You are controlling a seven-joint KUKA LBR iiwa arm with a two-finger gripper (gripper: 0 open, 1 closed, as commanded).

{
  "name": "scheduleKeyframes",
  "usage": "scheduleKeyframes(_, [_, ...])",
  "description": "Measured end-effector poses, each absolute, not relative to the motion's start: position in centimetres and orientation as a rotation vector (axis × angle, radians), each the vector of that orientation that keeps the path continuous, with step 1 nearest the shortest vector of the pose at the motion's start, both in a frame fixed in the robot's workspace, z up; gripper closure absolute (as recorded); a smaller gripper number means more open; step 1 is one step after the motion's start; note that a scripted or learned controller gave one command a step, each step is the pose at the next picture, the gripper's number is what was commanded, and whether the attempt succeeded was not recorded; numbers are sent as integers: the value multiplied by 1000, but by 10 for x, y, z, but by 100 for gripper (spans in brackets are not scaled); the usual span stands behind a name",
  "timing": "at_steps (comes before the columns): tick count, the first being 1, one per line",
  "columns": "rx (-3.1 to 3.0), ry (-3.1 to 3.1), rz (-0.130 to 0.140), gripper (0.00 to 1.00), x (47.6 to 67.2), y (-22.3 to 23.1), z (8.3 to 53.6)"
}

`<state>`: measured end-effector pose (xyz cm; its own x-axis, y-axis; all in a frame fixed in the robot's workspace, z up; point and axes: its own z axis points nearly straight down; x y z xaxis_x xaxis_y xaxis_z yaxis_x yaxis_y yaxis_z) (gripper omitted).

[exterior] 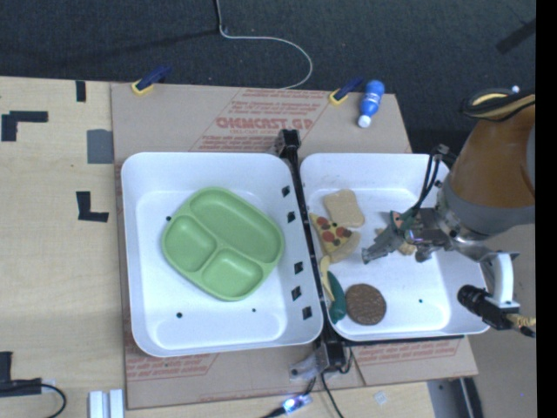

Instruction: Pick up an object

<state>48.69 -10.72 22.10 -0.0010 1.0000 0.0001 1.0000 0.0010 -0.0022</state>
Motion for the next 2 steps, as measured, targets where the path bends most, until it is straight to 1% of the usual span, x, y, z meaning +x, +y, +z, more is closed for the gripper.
scheduleKeyframes(1, [-2204,-2228,4,0,497,-9,181])
scheduleKeyframes(2, [-2215,-2221,6,100,496,-15,193])
